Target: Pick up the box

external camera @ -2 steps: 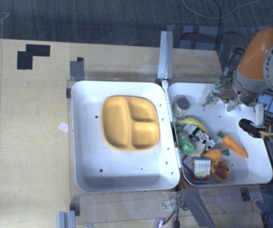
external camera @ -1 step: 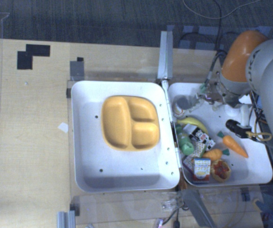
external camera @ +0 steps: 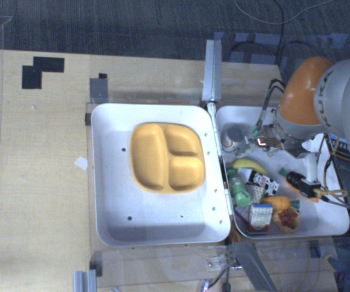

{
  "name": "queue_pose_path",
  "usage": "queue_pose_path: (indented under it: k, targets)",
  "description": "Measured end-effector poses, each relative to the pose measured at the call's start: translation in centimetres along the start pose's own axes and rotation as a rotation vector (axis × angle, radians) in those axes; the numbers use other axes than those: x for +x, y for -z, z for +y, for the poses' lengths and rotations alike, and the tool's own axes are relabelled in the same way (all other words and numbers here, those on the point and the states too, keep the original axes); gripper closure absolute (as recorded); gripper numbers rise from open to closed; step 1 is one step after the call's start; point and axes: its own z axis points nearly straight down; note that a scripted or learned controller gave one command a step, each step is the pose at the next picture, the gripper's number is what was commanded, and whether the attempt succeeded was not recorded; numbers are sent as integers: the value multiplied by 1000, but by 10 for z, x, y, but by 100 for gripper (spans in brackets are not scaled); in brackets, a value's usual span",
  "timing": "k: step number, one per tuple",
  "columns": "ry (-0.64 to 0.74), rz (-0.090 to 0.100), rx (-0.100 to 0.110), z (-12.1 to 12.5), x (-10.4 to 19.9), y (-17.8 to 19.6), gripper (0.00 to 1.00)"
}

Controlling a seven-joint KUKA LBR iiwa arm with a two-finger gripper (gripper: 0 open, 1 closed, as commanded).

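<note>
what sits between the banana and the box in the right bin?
In the camera view, a small black-and-white item lies between the banana and the box.

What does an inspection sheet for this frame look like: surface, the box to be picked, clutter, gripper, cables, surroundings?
Surface: wooden bench bearing the left bin and the right bin, side by side.
Job's things: small box lying at the right bin's near edge, among other items, not gripped.
Clutter: yellow divided tray in the left bin; banana, green bottle and an orange item in the right bin.
Gripper: gripper low over the right bin's far end, apart from the box; finger state hidden.
Cables: black cable looping on the floor beyond the bench.
Surroundings: dark carpet; black tape marks on the bench.
</note>
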Motion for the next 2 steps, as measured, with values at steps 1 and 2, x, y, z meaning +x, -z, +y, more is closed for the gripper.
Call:
queue_pose_path:
  k: [1, 2]
  targets:
    - [-60, -2, 3, 60, -13, -3, 0]
    - [-59, -2, 3, 60, -13, -3, 0]
